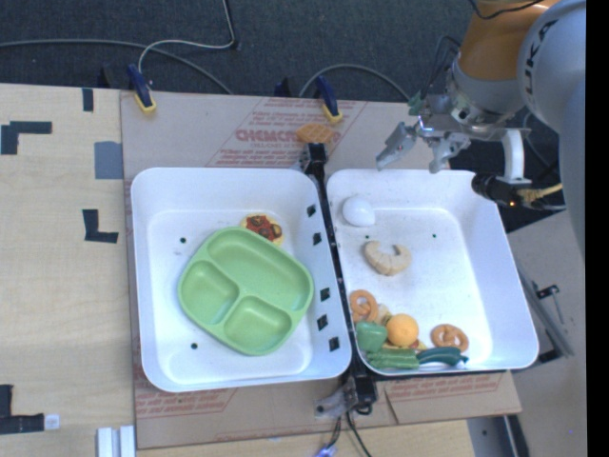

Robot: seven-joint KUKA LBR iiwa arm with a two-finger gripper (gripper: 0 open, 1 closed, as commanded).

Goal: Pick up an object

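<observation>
Step in hand: approach, nothing taken; the gripper point(416, 150) hangs above the far rim of the right bin point(495, 255), its jaws spread open and empty. Contents of that bin: smooth white egg-shaped piece point(359, 210), pale crusty bread piece point(387, 257), two glossy pretzels point(363, 305), round orange fruit point(402, 330), green vegetables point(385, 348); the left bin point(152, 255) carries a moulded green plastic tray point(245, 290). Next move likely calls for lowering over one item and closing.
</observation>
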